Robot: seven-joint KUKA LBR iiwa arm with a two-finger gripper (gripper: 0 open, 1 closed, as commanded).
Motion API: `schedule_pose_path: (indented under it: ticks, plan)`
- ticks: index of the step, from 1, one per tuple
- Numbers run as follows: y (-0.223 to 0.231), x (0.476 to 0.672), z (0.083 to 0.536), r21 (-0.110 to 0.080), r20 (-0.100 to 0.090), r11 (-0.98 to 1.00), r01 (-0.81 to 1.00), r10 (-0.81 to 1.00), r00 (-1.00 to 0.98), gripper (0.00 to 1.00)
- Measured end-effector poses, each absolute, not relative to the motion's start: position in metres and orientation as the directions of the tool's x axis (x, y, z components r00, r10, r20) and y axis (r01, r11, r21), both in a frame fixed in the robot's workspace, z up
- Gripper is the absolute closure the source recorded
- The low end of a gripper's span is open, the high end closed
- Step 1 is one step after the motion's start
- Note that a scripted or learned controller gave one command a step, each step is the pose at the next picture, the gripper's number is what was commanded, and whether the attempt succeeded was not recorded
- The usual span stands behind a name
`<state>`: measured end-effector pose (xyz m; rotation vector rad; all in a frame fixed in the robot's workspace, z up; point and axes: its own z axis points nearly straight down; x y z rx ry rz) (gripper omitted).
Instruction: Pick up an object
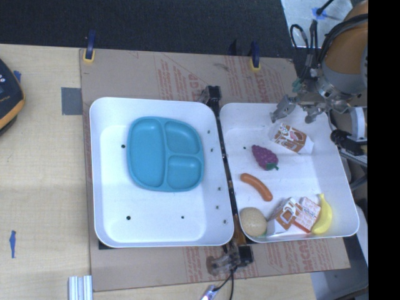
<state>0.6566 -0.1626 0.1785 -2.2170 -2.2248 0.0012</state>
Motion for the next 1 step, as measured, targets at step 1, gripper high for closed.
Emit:
schedule_pose_path:
  ticks: [1]
  plan:
    - [-0.1070,0.6252,0.1484,-0.004,-0.001,0.005,1.000,1.000,-0.005,0.00]
